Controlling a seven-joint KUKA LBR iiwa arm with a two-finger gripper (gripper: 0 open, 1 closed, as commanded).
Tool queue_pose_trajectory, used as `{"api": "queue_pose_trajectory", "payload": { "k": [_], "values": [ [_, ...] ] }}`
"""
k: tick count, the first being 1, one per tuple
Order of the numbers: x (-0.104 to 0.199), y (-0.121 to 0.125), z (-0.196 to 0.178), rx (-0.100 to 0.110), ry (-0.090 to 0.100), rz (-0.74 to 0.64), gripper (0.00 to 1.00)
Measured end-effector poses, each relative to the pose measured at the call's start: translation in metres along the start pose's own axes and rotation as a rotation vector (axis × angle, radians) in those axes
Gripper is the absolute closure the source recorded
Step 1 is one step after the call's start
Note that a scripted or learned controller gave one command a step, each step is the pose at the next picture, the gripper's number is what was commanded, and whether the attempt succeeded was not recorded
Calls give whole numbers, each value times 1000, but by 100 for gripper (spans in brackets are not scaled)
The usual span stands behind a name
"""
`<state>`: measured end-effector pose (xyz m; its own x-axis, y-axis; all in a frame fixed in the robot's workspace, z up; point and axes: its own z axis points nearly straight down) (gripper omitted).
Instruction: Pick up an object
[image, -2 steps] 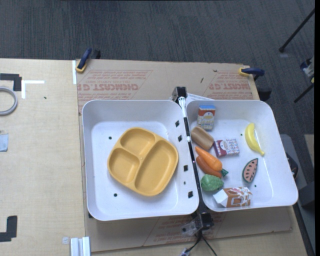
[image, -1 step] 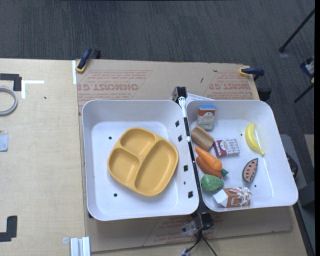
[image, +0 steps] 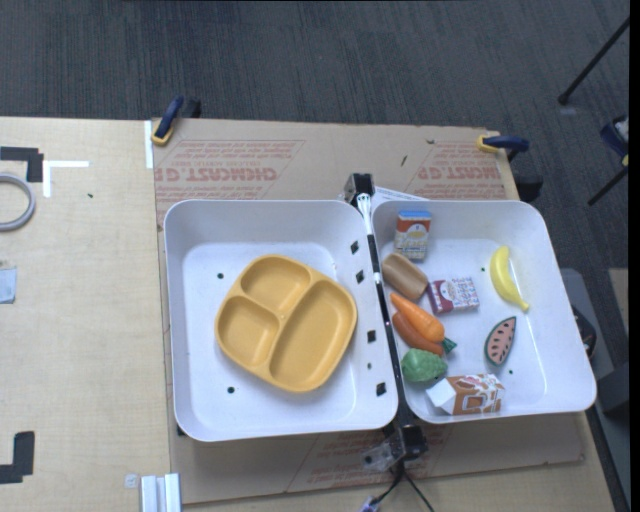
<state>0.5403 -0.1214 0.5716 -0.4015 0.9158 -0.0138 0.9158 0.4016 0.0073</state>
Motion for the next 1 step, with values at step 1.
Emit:
{"api": "queue_pose_trajectory", "payload": {
  "k": [1],
  "values": [
    [-1,1,-9,-2,-3,-2,100]
  ]
}}
